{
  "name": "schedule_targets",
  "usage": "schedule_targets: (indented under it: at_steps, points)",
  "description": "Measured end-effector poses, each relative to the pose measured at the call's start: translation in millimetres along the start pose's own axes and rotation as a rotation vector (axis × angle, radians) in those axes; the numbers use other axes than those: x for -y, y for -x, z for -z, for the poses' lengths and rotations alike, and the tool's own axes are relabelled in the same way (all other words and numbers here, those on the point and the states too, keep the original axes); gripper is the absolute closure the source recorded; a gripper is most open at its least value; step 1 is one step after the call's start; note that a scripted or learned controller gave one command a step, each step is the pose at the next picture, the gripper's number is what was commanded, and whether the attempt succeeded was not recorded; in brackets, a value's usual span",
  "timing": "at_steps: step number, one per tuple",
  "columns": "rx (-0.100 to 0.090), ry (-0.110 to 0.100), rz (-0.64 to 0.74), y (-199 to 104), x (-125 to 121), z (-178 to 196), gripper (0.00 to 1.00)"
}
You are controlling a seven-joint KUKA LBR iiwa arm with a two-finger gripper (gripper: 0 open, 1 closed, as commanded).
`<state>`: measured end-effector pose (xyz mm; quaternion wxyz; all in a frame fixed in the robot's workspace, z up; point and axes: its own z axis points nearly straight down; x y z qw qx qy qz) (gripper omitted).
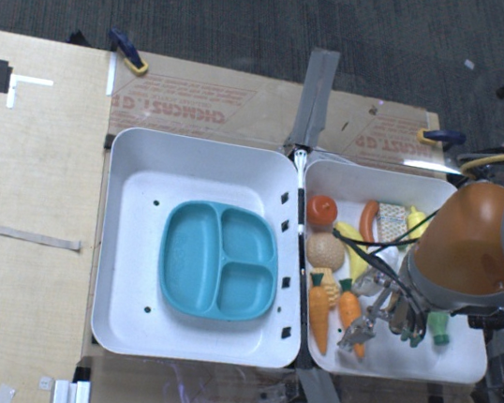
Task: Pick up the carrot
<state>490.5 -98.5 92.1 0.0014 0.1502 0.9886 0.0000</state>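
Arm [477, 246] cut off at right edge; covers right bin's [453, 370] far side; pincer [359, 336] state unclear.

So the arm [482, 247] comes in from the right side, and its orange band sits big and round right above the wrist. It's bent steeply down, with the wrist pointing toward the lower left. The tool [359, 334] hangs at the end of it, metal fingers aimed down and left, with black cables looping across the wrist.
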Motion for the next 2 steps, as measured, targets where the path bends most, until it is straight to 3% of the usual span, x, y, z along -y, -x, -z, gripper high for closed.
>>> schedule_targets:
  at_steps: [1, 2]
  points:
    - [0.008, 0.000, 0.003, 3, -1, 10, 1.00]
    - [0.001, 0.001, 0.049, -33, -70, 100, 1.00]
